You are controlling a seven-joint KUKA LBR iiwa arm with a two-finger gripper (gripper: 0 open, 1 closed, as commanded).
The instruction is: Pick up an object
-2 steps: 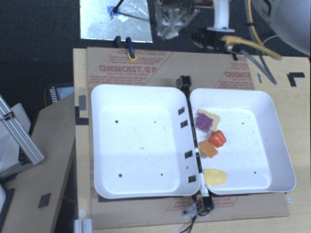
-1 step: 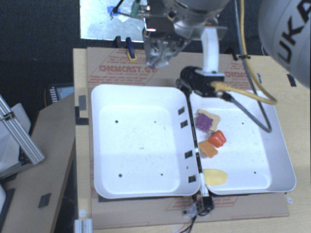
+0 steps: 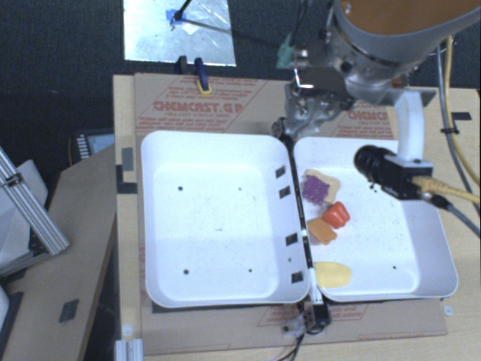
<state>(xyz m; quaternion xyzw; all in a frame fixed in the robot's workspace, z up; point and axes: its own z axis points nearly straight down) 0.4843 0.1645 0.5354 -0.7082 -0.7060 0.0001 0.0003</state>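
Along the left edge of the right bin (image 3: 428,277), just beside the divider shared with the left bin (image 3: 218,216): four small objects in a rough column. Nearest the far edge, a purple object (image 3: 316,189) lying on a pale beige piece (image 3: 325,177). Just below, a red-orange object (image 3: 337,214), touching or nearly touching an orange object (image 3: 322,232). Toward the near edge, well apart from those, a yellow object (image 3: 331,274), close to the near-left corner of that bin. Both bins white and shallow, set side by side on brown cardboard (image 3: 203,104) covering the worktop (image 3: 124,201).

Above the far edge of the right bin, near the divider: gripper (image 3: 299,123), hanging under the grey arm with its orange band (image 3: 398,6). Finger state not discernible; cannot tell whether open or closed. Nothing seen between the fingers. Black cylindrical device (image 3: 387,171) on a white bracket over the right bin's far-right part, apart from the objects. Beyond the worktop's far edge, a shiny foil-like sheet (image 3: 179,19) on dark flooring.
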